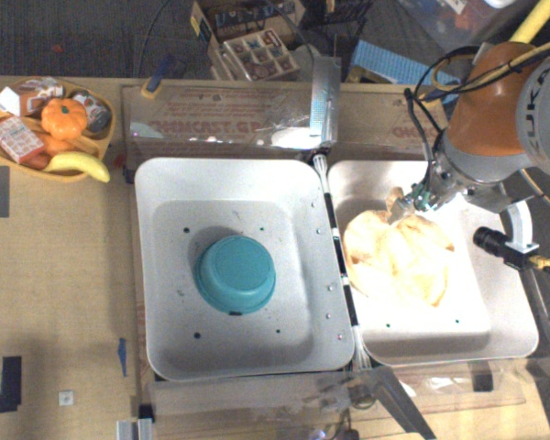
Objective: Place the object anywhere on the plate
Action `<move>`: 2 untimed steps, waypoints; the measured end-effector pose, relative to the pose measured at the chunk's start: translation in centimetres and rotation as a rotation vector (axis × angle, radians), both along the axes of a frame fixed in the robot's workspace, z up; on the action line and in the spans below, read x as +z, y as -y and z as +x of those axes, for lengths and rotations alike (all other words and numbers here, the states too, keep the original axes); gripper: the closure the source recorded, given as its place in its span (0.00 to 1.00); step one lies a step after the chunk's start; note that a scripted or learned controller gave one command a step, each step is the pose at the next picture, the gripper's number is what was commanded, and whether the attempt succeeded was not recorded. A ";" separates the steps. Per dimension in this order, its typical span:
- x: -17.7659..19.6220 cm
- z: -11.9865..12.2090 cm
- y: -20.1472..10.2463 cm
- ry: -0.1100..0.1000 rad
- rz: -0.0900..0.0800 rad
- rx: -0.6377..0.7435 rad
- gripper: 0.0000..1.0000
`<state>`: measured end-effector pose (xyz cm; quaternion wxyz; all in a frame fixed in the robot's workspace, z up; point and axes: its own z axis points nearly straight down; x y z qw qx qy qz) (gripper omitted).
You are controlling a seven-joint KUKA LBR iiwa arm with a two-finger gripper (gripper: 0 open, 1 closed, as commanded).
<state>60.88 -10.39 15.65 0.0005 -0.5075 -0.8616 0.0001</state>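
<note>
A round teal plate [236, 273] lies in the middle of the left white bin [165, 200]. In the right white bin [495, 328] lies a pale yellow, glare-washed object [399, 259]; its shape is hard to make out. My gripper [411, 200] hangs from the grey arm with the orange band [495, 90] and sits low over the object's upper edge, at the bin's back middle. Glare hides whether it touches or holds the object.
A basket of toy fruit [50, 131] stands on the bench at the far left. A black and yellow fitting [509, 246] juts over the right bin's right side. A cardboard wall [220, 113] runs behind both bins, with clutter beyond it.
</note>
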 end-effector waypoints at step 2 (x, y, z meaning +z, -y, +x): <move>6.7 0.1 0.5 0.002 -0.002 -0.013 1.00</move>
